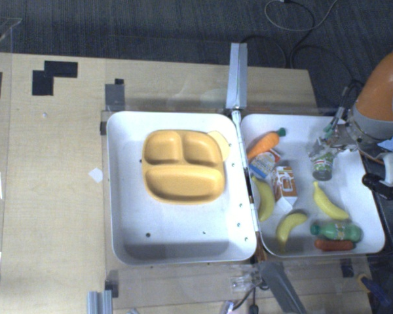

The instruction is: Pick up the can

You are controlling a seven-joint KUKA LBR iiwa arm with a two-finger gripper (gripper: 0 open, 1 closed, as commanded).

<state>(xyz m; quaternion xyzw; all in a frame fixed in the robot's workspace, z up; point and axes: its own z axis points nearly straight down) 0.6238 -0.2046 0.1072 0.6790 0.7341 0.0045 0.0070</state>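
Two-finger gripper [325, 150]: fingers closed around the top of the small silver-green can [322, 167], in the right shallow white bin [374, 235], upper right area. Same bin: orange plastic carrot [264, 142], three yellow bananas [330, 203], green bottle [336, 230], red sausage [334, 244], small printed carton [287, 181]. Left shallow white bin [121, 195]: yellow three-compartment plate [183, 164].
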